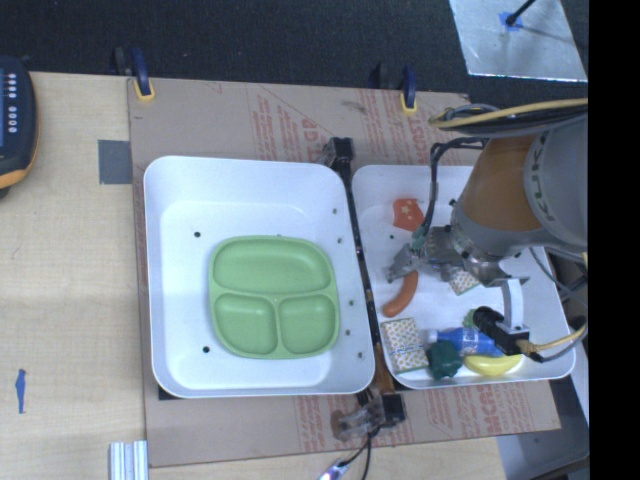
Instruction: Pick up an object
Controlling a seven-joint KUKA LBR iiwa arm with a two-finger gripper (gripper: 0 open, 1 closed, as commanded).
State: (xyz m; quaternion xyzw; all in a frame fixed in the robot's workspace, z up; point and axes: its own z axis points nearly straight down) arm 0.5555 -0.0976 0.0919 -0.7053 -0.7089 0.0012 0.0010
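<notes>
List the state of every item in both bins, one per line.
green divided plate: lying flat in the left bin, compartments bare
sausage: lying slanted in the right bin, just below the claw
red piece: lying flat near the back
checkered block: flat, front left corner
banana: lying at the front edge
blue item: lying beside the banana

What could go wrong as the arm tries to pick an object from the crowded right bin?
The gripper hangs just above the orange-brown sausage-shaped toy, which is narrow and rounded and may roll aside. The yellow toy banana, blue object and green object crowd together, so a grasp there could catch two.
</notes>
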